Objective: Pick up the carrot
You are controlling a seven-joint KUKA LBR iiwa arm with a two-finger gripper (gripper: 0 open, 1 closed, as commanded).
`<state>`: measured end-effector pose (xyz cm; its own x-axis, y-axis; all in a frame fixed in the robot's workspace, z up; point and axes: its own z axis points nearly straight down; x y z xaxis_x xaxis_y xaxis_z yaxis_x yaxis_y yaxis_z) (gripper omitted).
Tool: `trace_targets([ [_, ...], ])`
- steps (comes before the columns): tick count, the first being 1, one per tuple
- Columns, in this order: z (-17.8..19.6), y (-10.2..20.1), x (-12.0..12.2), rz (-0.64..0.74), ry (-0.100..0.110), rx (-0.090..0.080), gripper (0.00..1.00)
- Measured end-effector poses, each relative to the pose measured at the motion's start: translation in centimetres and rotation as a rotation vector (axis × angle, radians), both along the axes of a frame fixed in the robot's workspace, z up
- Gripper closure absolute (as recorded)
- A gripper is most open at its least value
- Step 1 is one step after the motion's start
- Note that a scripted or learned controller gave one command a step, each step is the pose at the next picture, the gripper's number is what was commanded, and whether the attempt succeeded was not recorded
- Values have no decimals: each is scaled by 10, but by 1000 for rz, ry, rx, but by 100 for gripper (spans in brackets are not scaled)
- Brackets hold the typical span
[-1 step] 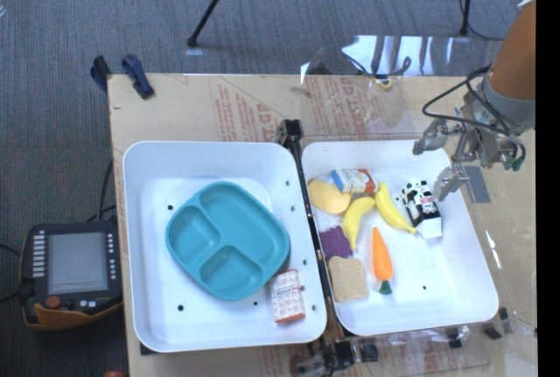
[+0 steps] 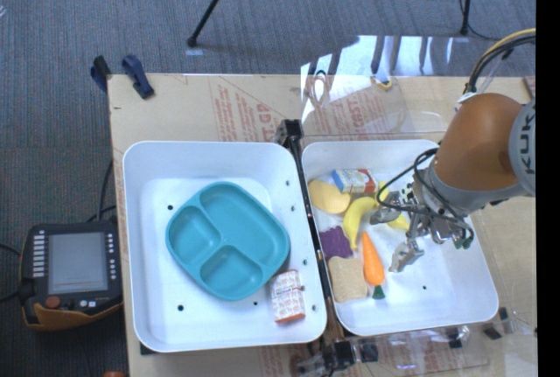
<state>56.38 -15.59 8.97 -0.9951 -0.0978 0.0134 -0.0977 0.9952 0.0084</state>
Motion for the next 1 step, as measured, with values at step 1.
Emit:
trace_targets([
  [1, -3, 34, -36, 63, -12, -4, 0],
])
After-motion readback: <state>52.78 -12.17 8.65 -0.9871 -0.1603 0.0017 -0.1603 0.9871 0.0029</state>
